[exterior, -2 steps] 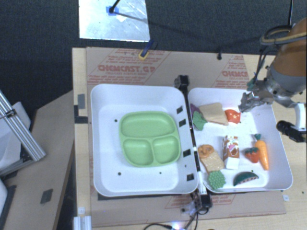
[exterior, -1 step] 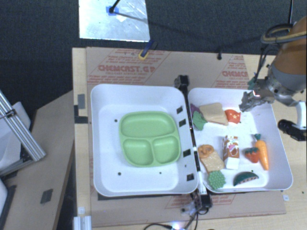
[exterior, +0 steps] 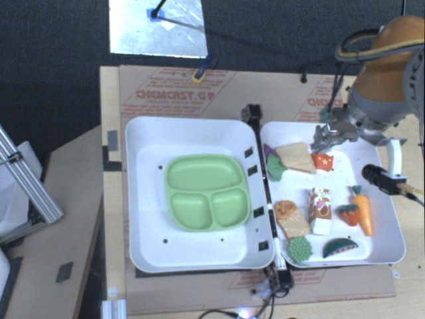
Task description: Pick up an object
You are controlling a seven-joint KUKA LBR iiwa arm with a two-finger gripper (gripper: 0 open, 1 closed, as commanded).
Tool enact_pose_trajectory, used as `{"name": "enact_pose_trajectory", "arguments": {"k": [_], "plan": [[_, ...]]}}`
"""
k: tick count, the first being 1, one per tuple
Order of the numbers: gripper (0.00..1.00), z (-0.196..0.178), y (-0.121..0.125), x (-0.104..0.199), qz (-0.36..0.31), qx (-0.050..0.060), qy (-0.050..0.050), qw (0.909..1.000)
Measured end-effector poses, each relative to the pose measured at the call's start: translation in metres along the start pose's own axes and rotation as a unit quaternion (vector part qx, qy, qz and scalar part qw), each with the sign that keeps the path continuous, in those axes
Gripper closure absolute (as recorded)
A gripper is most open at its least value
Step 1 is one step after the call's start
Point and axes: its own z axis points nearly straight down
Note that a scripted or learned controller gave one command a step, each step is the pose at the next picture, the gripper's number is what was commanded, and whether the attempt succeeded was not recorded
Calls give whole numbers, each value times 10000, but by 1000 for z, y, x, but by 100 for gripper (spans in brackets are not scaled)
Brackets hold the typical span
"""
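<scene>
Nearest us in the right-hand shallow white bin (exterior: 398,244) we see a green toy watermelon slice (exterior: 340,247) and an orange toy carrot (exterior: 362,214). Farther back in that bin, the grey two-finger gripper (exterior: 325,138) hangs just over a small red toy packet (exterior: 323,161) beside a tan toy bread slice (exterior: 295,157), and we cannot tell how it is set.

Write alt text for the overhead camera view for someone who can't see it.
A grey and orange robot arm reaches in from the right, its gripper low over a small red item in the right white bin, among toy foods including a carrot and a bread slice. The left bin holds a green divided tray.
</scene>
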Motion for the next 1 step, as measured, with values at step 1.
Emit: {"name": "enact_pose_trajectory", "arguments": {"k": [1], "plan": [[100,-5,-17,51,2,7,-1,10000]]}}
